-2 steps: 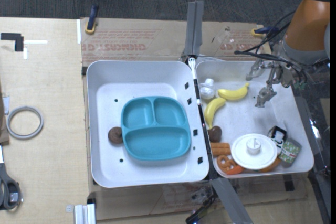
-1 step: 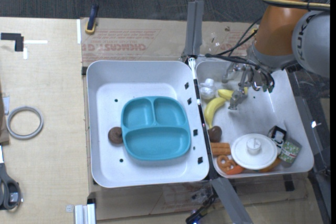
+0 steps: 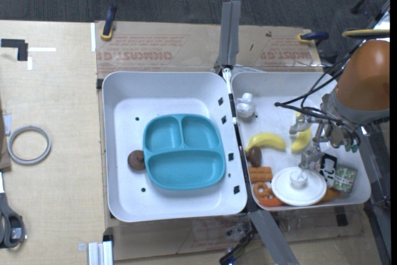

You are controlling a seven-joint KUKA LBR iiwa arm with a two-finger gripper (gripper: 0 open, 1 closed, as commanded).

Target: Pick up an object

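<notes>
The pincer (image 3: pixel 308 149) hung at the frame's right, above the white lid (image 3: pixel 299 186); whether it was open or closed, I cannot tell.

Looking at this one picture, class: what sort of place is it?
Probably a robotics lab bench: a robot arm reaches over two white bins, toy food such as a banana fills one, and clamps hold the cardboard backing.
</notes>
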